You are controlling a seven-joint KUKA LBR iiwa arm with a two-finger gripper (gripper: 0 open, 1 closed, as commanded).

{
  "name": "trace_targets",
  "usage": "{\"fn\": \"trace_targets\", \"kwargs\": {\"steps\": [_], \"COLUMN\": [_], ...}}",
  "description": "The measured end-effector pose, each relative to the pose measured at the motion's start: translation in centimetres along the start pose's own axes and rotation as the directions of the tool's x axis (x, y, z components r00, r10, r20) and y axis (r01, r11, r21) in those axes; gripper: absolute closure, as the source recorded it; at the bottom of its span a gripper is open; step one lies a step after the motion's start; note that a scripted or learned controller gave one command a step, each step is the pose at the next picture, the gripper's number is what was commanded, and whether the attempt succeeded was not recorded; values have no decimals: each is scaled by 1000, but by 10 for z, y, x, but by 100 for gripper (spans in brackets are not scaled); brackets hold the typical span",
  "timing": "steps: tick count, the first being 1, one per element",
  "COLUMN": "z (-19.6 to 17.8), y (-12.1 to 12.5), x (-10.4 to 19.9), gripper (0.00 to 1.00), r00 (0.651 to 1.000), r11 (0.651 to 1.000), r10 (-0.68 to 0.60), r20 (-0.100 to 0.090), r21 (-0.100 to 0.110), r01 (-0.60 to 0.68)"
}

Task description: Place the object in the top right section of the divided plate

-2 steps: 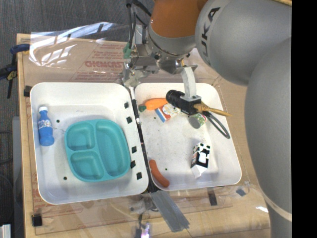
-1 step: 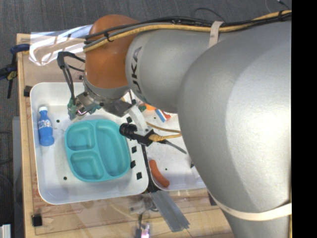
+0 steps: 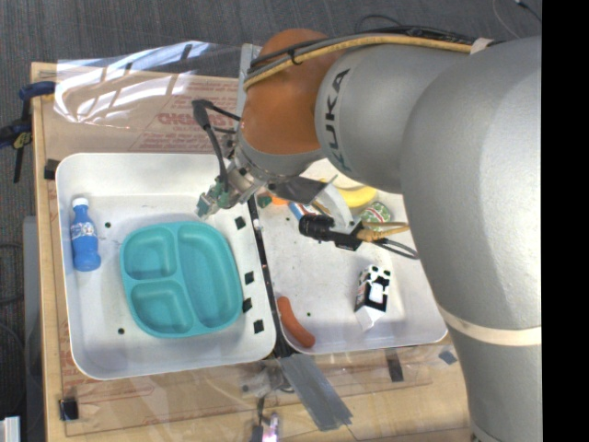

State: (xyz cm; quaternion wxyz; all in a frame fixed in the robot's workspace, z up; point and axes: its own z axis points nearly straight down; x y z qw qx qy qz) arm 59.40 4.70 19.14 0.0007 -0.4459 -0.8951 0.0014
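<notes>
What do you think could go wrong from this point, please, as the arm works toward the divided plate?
The gripper hangs at the rim between the two bins, so it may clip the left bin rim while crossing. The divided plate has low dividers, so an object released off-centre might settle in the wrong section. The blue bottle lies close to the plate and could be nudged.

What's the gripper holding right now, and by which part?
Cannot be told: the gripper sits above the left bin's far edge, its tip too small and blurred to read.
</notes>
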Motion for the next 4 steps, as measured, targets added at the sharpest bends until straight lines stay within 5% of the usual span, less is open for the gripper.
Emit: {"fn": "trace_targets", "kwargs": {"steps": [1, 2, 3, 4], "z": [88, -1, -1, 59], "y": [-14, -10, -10, 33], "x": [75, 4, 4, 83], "gripper": [100, 100, 0, 0], "r00": [984, 969, 969, 984], "r11": [984, 969, 969, 984], "r10": [-177, -246, -246, -176], "r20": [1, 3, 2, 0], "r21": [-4, -3, -3, 0], "r01": [177, 246, 246, 176]}}
